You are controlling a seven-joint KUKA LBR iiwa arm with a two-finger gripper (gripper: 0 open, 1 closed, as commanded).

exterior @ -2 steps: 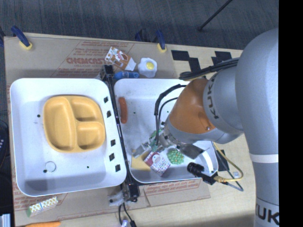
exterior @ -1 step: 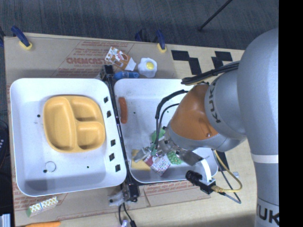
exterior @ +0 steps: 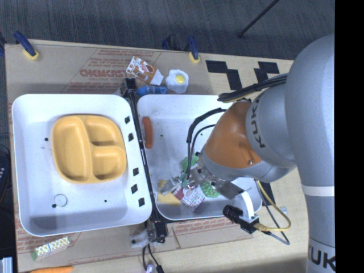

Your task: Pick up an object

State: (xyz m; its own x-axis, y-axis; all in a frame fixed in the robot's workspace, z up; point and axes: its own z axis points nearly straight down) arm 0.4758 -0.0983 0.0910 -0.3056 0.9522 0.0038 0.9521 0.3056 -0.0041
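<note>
The big grey arm with its orange band (exterior: 230, 141) is reaching in from the right and leaning down over the right-hand shallow white bin (exterior: 170, 110). Its gripper (exterior: 193, 185) is sitting low among a small heap of objects near the bin's front edge, and the wrist is blocking the view, so I cannot tell how the jaws stand or whether anything is between them.

The heap is gathering right under the wrist: a flat yellow piece (exterior: 166, 197) is lying at the left, a crumpled red-and-white patterned packet (exterior: 193, 198) is lying just beside it, and bits of green (exterior: 209, 191) are peeking out on either side of the tool. All of them are resting on the bin floor, touching or nearly touching one another. Further back, a slim orange sausage-shaped item (exterior: 148, 131) is lying along the bin's left wall, well apart from the heap.

Over in the left-hand white bin (exterior: 28, 169), a yellow plastic divided tray (exterior: 88, 148) is sitting flat.

Behind the bins, on the cardboard-covered bench (exterior: 85, 67), a small printed carton (exterior: 139, 69), a blue item (exterior: 151, 90) and a white-and-yellow round object (exterior: 177, 80) are lying close together.
</note>
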